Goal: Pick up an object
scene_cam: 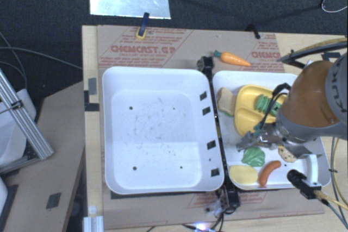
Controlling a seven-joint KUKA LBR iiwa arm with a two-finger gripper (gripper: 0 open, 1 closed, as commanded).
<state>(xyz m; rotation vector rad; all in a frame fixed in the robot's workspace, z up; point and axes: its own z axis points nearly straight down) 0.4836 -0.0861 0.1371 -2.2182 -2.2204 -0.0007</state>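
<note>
Directly beneath the gripper (pixel 260 141), in the right-hand bin (pixel 321 174), lies a green leafy toy vegetable (pixel 253 157), just touching or barely under the tool; whether the gripper is spread or closed I cannot tell, and nothing is visibly held. The green piece looks like light, stiff, smooth plastic, likely slippery, so a pinch across its narrow middle seems safest. Just below it sit a pale yellow round piece (pixel 243 174) and an orange sausage (pixel 269 172); above the gripper rests a yellow dish (pixel 251 108).
</note>
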